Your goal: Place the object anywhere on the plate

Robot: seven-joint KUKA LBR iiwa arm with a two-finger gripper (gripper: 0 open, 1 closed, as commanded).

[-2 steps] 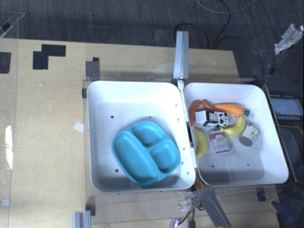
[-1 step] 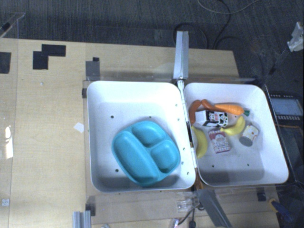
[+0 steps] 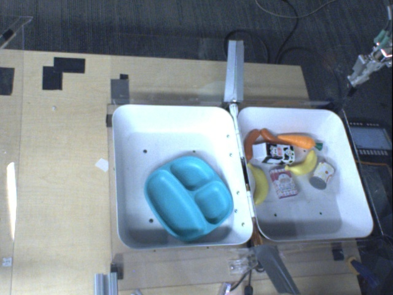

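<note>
A blue divided plate (image 3: 188, 196) lies in the left white bin (image 3: 132, 165), toward its front. The right white bin (image 3: 344, 220) holds the loose objects, bunched near its back left. Among them are an orange carrot (image 3: 293, 141), a yellow banana (image 3: 260, 186), a second yellow banana (image 3: 306, 163), a black-and-white box (image 3: 274, 153), a small pink packet (image 3: 284, 183) and a small pale can (image 3: 322, 174). A pale metallic part that looks like my gripper (image 3: 367, 66) hangs at the top right, outside the bins and past the right bin's far corner, with nothing seen in it.
A metal post (image 3: 234, 72) stands at the back between the two bins. Cables (image 3: 288, 5) trail over the dark floor behind the bench. Black markers (image 3: 61, 71) lie on the wooden benchtop at the left.
</note>
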